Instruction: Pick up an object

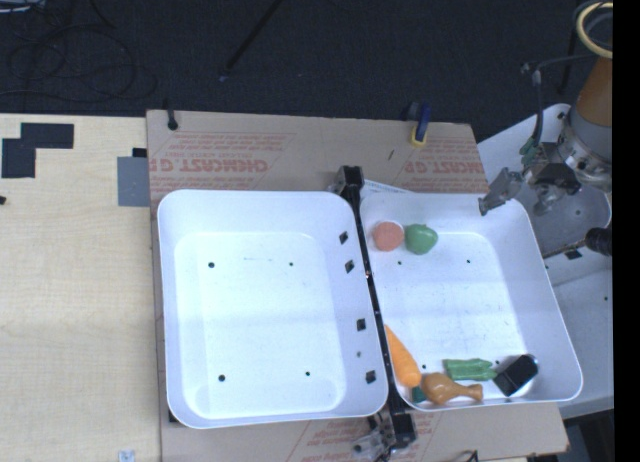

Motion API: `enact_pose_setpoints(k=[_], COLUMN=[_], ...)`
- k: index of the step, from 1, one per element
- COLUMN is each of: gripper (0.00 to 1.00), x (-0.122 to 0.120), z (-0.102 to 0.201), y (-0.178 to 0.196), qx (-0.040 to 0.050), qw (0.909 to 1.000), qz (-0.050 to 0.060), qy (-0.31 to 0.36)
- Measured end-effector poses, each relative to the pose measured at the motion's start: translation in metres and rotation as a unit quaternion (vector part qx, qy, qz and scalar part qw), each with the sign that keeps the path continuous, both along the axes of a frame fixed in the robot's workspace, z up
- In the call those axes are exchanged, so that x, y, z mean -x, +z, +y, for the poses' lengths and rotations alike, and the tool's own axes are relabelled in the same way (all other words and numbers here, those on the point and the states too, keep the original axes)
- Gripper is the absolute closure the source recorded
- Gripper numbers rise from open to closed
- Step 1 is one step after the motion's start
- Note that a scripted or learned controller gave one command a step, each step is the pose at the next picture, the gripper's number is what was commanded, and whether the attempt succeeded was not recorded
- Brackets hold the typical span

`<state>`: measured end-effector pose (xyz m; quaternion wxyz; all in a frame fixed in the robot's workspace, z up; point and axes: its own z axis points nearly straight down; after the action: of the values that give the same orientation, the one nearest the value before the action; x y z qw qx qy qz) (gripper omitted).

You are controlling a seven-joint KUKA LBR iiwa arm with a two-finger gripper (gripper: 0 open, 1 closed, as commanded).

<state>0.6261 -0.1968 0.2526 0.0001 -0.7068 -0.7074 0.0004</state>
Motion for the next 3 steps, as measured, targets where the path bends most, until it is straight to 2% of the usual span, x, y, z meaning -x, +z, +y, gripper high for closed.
enact_pose_setpoints(k=[1,2,3], gripper=[0.00,0.00,0.00], x=[-0.020,0.044,0.096], z=[0.022,0.068,0.132], y=[0.098,0.182,0.292], qx=[0.0010,0.0000,-0.0006], qw=[1.0000,1.0000,1.0000], qz=[-0.005,-0.004,-0.006], qy=[0.001,0.001,0.002])
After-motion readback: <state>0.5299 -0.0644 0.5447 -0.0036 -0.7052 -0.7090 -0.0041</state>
